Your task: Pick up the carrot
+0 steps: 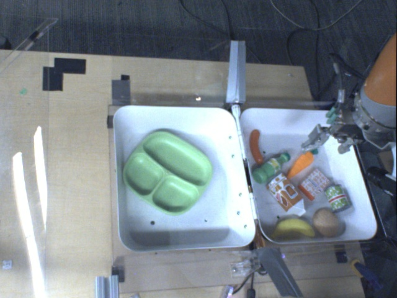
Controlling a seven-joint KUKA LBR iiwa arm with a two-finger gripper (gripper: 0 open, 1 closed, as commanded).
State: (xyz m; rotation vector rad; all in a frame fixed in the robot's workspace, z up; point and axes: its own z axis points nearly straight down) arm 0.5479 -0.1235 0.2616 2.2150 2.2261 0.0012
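The carrot (301, 165) is orange with a green tip and lies at a slant in the middle of the right bin (366, 194). My gripper (329, 143) hovers just up and to the right of it, over the bin's far right part. It stands open, one finger (312, 139) close above the carrot's green end and the other (345, 146) further right. Nothing sits between the fingers.
Around the carrot lie a green bottle (271, 166), a red sausage (255, 146), a small carton (285, 191), a patterned box (315, 182), a can (337, 197), a kiwi (327, 222) and a banana (293, 228). The left bin (124, 228) holds a green divided plate (168, 171).
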